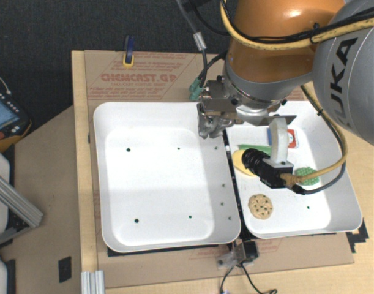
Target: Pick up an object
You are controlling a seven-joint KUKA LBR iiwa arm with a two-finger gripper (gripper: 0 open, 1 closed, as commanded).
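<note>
My gripper [207, 127] hangs low over the back end of the divider between the two white bins, under the big orange wrist band. The right bin [333, 207] holds a round brown cookie [260, 206] near its front left. A yellow flat object [238, 159] lies beside the divider, partly hidden by the robot's hardware. A green bristly object [305, 174] sits toward the middle right, and a red and white item [291, 139] lies behind it. Nothing can be seen held in the gripper.
The left bin [156, 182] lies to the gripper's left, its white floor marked by small dark dots. Both bins rest on a cardboard sheet [144, 72] with a blue and yellow clip [129, 52] at its back edge. The arm covers the right bin's back part.
</note>
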